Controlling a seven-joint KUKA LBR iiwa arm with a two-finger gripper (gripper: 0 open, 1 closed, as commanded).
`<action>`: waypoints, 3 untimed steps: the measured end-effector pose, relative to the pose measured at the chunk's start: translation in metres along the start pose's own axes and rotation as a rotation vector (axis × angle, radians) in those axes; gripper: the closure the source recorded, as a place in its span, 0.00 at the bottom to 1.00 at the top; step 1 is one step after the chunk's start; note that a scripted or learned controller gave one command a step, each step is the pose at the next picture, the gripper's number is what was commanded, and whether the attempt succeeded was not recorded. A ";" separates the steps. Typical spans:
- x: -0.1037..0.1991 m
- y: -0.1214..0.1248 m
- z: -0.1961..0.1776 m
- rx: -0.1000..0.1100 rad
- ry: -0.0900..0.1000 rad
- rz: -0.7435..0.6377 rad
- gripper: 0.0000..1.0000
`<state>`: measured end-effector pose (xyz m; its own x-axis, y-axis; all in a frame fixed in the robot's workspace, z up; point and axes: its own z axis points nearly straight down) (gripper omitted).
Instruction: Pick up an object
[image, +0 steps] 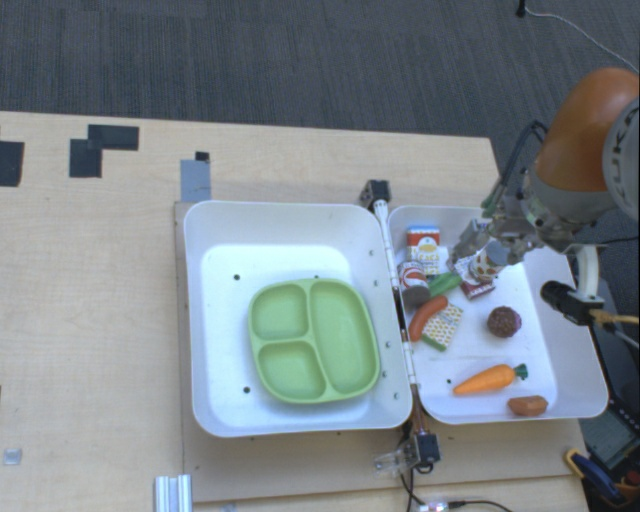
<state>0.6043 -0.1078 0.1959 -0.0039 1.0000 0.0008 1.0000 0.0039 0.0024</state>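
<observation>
My gripper hangs low over the back of the right bin, just above a small red packet. A pale little object shows right at the gripper's tip, and I cannot tell whether it is held. To the left lie a white and red carton, a small can, a short carrot with a green top and a patterned cracker pack. A brown ball sits mid-bin. Near the front lie a long carrot and a brown sausage-like piece.
The left bin holds a green divided plate. The grey arm with its orange band reaches in from the right above the right bin's far corner. A black part juts over that bin's right rim.
</observation>
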 end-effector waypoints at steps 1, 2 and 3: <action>-0.045 -0.020 0.109 -0.002 -0.002 0.002 0.00; -0.044 -0.018 0.097 -0.008 -0.002 0.001 1.00; -0.044 -0.018 0.097 -0.008 -0.002 0.000 0.00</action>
<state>0.5870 -0.1521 0.0987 -0.0034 1.0000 -0.0008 0.9999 0.0034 0.0099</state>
